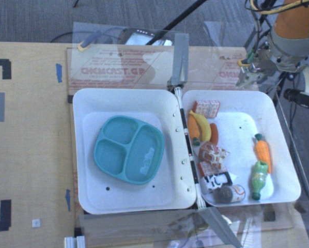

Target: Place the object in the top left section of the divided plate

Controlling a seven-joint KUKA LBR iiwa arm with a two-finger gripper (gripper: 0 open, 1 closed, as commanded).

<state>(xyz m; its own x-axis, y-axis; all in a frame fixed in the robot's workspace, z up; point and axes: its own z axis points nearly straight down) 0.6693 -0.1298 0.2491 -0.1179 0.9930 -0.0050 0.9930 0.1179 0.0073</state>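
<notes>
The teal plastic divided plate [129, 149] lies unfilled in the left white bin [87, 107]. No object is grasped; toys are left along the right white bin's [247, 103] left edge. The gripper [246, 77] is raised beyond its far edge.

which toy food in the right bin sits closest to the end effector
The small red-and-white carton at the bin's top edge; banana and carrot lie farther from the end effector.

Teal divided plate [128, 149] looks smooth matt plastic; white bins [87, 138] faintly speckled plastic; bench [30, 138] pale wood.
</notes>
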